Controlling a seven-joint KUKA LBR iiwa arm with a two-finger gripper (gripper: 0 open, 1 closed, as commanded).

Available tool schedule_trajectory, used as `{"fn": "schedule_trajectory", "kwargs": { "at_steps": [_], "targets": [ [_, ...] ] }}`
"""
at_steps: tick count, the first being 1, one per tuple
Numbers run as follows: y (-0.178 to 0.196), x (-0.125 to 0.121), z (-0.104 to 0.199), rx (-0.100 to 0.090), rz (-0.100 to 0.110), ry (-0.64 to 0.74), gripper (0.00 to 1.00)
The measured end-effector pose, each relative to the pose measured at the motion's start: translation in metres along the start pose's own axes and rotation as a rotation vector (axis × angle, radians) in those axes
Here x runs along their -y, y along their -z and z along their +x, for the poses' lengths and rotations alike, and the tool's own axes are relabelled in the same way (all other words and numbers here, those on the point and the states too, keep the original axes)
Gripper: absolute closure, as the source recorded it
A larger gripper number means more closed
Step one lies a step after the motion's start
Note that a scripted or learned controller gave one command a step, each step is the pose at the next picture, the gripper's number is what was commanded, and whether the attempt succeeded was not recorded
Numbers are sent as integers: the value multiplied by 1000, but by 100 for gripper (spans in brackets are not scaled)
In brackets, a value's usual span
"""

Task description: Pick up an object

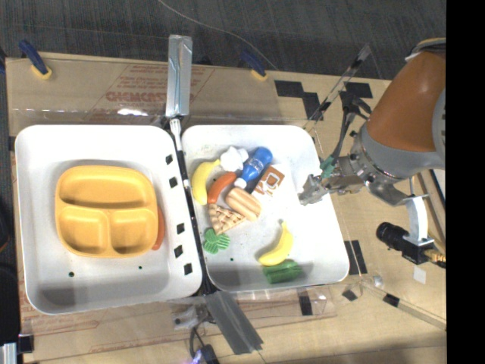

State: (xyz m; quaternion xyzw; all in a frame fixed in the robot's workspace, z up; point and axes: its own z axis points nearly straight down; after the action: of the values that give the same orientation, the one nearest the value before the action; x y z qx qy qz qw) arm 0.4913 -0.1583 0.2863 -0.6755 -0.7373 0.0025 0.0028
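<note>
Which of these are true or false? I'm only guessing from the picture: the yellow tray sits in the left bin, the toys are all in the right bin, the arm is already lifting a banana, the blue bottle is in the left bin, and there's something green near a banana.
1. The yellow divided tray sits in the left bin. True.
2. The toy foods lie in the right bin. True.
3. The arm is lifting a banana. False: the gripper is at the right bin's right side with nothing seen between its fingers; the banana lies on the bin floor.
4. The blue bottle is in the left bin. False: it is in the right bin.
5. A green piece lies right by that banana. True.
</note>
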Motion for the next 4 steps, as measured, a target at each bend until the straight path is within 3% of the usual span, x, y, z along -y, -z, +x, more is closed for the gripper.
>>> {"fn": "schedule_trajectory", "kwargs": {
  "at_steps": [1, 2, 3, 4],
  "targets": [
    [23, 15, -13, 3, -10, 148, 100],
    [-140, 21, -50, -6, 8, -33, 100],
    [-194, 15, -24, -1, -7, 50, 100],
    [-160, -8, 57, -2, -6, -198, 100]
  ]
}}
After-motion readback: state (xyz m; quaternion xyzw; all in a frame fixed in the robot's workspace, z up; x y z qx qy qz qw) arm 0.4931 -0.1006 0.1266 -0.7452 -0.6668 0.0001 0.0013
